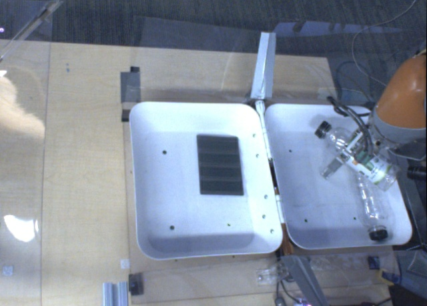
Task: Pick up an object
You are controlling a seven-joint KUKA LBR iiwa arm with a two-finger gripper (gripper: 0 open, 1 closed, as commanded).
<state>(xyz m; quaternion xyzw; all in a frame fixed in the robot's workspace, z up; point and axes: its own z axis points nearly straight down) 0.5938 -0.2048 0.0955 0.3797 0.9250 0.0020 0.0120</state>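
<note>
Left bin: dark ribbed block, centred, unobstructed. Right bin: gripper, clear fingers splayed open, gripping nothing.

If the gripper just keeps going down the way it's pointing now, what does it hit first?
Most likely the bare white floor of the right bin. The gripper hangs over that bin pointing down, with nothing visible beneath it. Its height above the floor is hard to judge from this slanted view.
</note>
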